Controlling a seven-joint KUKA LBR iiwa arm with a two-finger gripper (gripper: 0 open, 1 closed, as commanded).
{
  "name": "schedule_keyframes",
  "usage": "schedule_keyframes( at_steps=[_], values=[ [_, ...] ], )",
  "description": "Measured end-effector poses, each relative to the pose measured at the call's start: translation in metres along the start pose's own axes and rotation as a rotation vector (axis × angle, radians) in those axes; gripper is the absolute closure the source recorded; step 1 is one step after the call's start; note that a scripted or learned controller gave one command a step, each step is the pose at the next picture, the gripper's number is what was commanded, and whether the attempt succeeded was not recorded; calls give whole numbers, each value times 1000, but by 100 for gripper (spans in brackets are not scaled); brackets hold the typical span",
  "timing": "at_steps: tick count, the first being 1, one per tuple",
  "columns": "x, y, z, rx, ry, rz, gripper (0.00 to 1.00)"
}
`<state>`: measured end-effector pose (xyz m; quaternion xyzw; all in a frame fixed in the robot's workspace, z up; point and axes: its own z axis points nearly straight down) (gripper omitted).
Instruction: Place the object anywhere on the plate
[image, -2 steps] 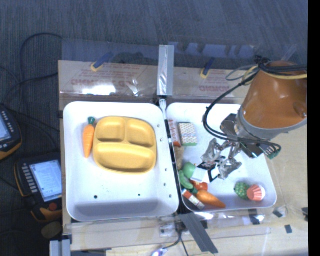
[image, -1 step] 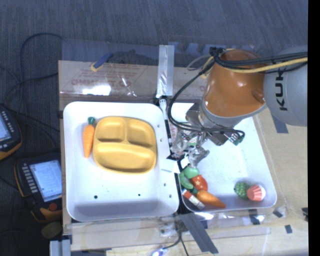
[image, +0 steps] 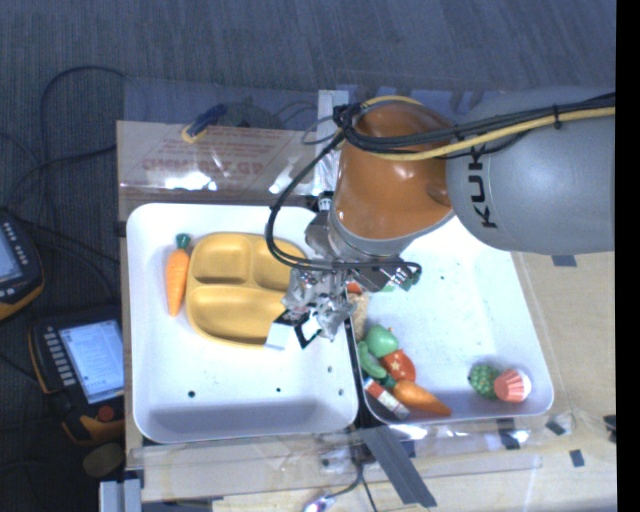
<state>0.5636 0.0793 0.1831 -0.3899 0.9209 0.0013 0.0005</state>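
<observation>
A yellow divided plate lies in the left bin. An orange toy carrot with a green top rests beside the plate's left edge, on the bin floor. My gripper hangs over the divider between the two bins, just off the plate's right edge. The wrist and its orange band cover it from above. Just right of the gripper, small orange and green pieces peek out from under the wrist; what they are I cannot tell.
The right bin holds toy food along its near edge: a green piece and red tomato, an orange carrot, and a green and pink pair at the near right. A remote and tablet lie off the bench's left.
</observation>
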Motion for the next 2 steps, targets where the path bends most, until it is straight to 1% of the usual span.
schedule_keyframes(
  at_steps=[1,2],
  values=[
    [-73,21,-18,1,-2,119,100],
    [-73,21,-18,1,-2,119,0]
  ],
)
